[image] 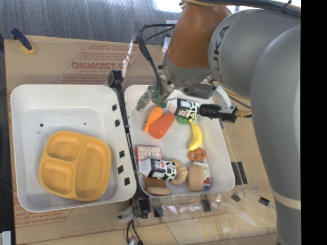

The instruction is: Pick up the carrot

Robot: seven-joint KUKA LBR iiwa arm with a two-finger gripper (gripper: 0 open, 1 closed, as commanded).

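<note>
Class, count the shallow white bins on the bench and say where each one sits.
2. The left bin holds a yellow divided plate. The right bin holds the carrot and other toy food, with the gripper over its far end.

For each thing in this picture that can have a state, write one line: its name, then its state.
carrot: lying in the right bin, leafy end toward the gripper
gripper: low, right above the carrot top
banana: lying flat
yellow tray: right way up in the left bin
</note>
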